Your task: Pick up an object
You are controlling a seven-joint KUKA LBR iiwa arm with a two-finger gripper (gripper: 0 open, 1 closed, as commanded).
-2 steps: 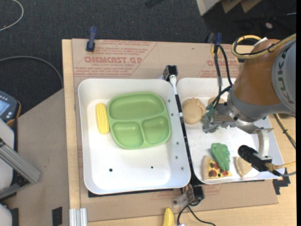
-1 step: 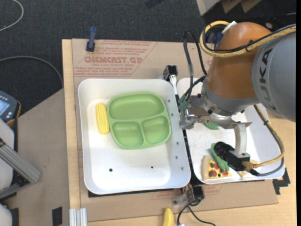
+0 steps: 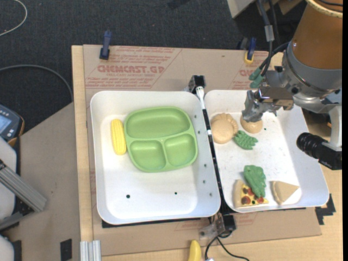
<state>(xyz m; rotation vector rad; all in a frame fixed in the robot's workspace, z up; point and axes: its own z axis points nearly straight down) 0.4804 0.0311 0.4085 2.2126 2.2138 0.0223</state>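
We count two white bins on the tabletop. The left bin [image 3: 103,162] holds one green divided plate [image 3: 160,138] and one yellow corn cob [image 3: 118,136] just beside the plate's left edge. The right bin [image 3: 304,162] holds six things: a tan bun [image 3: 223,128], a small round tan piece [image 3: 252,126] under the gripper [image 3: 253,113] near the far edge, two green leafy pieces [image 3: 245,140] [image 3: 255,179], one pizza slice [image 3: 246,193] and one tan wedge [image 3: 284,190] by the near edge. Whether the fingers grip anything, we cannot tell.
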